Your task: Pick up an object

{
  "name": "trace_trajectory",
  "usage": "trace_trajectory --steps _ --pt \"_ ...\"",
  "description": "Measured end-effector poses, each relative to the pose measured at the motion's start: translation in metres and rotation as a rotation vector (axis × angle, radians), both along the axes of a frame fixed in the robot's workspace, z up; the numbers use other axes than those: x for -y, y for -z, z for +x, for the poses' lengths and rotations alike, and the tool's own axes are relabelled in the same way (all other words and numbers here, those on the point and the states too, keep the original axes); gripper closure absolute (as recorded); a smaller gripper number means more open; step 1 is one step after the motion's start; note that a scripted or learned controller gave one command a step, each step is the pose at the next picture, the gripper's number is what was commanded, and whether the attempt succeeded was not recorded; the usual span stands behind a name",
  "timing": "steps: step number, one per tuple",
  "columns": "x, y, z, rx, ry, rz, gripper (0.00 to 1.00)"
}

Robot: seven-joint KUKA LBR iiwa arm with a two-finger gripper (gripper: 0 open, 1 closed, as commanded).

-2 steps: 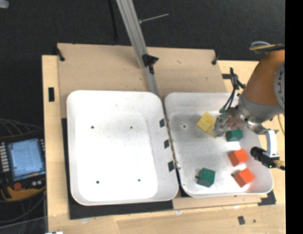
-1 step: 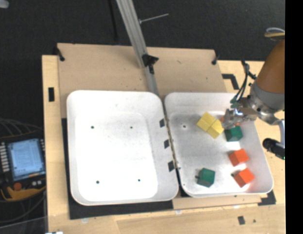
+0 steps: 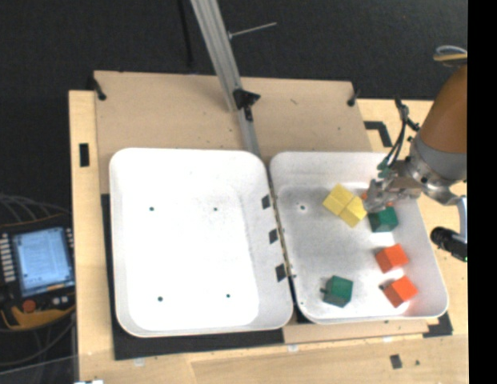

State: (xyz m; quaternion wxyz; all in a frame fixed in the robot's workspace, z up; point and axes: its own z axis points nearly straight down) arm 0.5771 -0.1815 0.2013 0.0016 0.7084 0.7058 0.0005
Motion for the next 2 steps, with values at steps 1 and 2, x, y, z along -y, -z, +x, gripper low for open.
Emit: trace_trajectory --steps 1,2 --pt "-0.055 0.003 0.009 -0.002 -0.011 0.003 1.0" --pt "-0.104 0.004 0.014 -0.004 -0.011 0.004 1.0"
